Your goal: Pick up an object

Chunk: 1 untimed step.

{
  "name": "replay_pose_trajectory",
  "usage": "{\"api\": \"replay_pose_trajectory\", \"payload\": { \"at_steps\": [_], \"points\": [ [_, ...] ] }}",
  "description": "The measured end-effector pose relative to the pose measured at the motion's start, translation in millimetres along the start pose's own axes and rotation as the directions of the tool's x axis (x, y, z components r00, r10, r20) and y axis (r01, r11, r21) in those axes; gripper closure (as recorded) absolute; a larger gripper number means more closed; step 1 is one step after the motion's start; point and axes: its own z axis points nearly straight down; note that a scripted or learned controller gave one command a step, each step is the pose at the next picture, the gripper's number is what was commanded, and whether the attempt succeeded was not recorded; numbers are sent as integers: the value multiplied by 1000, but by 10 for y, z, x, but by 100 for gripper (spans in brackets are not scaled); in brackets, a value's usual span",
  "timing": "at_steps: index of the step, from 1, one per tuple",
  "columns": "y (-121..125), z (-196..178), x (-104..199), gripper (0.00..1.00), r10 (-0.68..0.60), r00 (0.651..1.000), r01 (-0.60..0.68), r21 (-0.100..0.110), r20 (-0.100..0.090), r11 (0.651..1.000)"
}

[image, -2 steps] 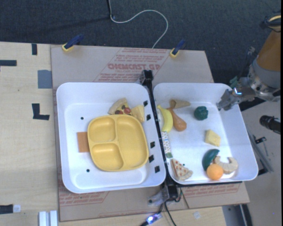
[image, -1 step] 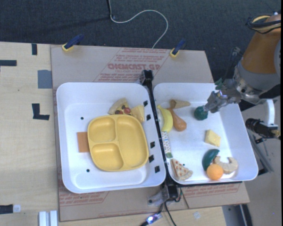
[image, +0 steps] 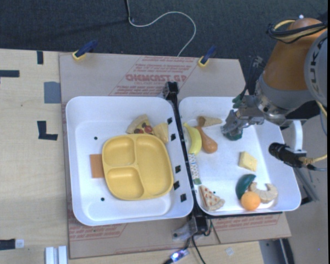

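Observation:
My gripper (image: 231, 131) hangs over the upper middle of the right bin (image: 275, 147), pointing down, with nothing visible between its fingers. Just left of it lie a brown drumstick (image: 207, 141), a yellow banana (image: 194, 139) and a pale bread piece (image: 211, 121). Below it sits a yellow cheese wedge (image: 248, 161). Near the bin's front are a dark green piece (image: 244, 183), an orange (image: 251, 201), a beige mushroom-like piece (image: 267, 192) and a pizza slice (image: 210, 198).
The left bin (image: 77, 147) holds a yellow divided plate (image: 137, 166), an orange-brown flat piece (image: 96, 166), a pizza slice (image: 139, 126) and a cheese wedge (image: 162, 131). A black divider (image: 179, 142) runs between the bins. A black cylinder (image: 286, 154) sticks out right of the gripper.

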Motion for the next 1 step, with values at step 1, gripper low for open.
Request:
{"api": "replay_pose_trajectory", "payload": {
  "at_steps": [1],
  "points": [
    [-49, 134, 566, 100, 0, 1000, 0, 3, 1, 1000]
  ]
}}
